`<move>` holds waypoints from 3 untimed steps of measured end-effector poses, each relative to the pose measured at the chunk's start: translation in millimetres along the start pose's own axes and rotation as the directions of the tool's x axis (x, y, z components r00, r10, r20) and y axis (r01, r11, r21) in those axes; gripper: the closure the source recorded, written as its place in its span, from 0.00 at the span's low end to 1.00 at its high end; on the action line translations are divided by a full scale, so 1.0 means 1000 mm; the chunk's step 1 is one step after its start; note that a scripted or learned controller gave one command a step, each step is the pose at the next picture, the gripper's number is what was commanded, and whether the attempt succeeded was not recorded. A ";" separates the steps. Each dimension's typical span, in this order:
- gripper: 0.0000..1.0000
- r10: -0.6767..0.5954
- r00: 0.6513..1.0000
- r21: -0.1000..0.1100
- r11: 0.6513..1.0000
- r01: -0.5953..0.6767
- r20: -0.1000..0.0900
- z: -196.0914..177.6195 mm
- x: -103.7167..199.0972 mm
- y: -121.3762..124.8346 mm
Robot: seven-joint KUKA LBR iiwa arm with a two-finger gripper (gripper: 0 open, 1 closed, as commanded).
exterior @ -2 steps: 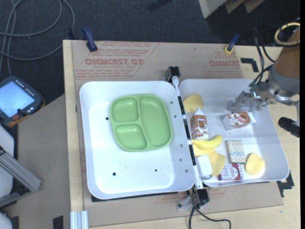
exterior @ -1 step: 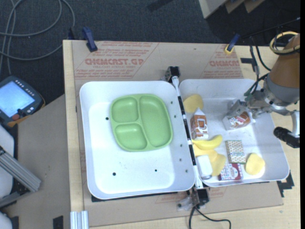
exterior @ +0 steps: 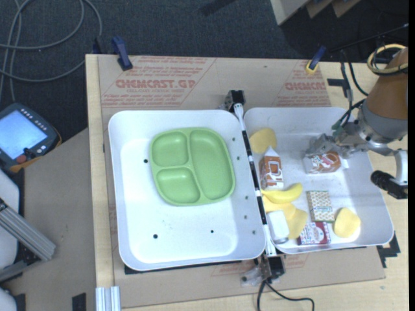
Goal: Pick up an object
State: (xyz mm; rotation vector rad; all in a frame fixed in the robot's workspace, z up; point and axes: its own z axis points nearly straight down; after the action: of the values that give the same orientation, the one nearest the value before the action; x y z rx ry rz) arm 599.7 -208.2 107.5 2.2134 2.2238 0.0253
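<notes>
Presently, end effector (exterior: 324, 149) over snack packet (exterior: 323, 163), opening indeterminate; crowded neighbouring banana (exterior: 283, 194) risks a glancing, failed grasp.

Light fell evenly and brightly from above across the middle of the frame. The two white bins (exterior: 194, 254) were close to washed out, with little surface detail on their floors. Shadows were soft and short, a faint one along the lower right edge of the green divided plate (exterior: 192, 166). The dark floor along the top stayed dim. A screen (exterior: 19, 133) at the left edge glowed blue-white. Overall sharpness was moderate; small package print at lower right was unreadable.
</notes>
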 end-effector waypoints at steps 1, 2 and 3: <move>0.00 0.003 1.000 0.008 1.000 -0.003 0.011 0.000 0.023 -0.013; 0.00 0.004 1.000 0.012 1.000 -0.004 0.009 0.024 0.043 0.029; 0.00 0.004 1.000 0.011 1.000 -0.004 0.011 -0.037 -0.016 0.052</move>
State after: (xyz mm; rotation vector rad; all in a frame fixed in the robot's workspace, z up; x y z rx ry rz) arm 651.6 -224.6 144.6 2.2181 2.2187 0.0007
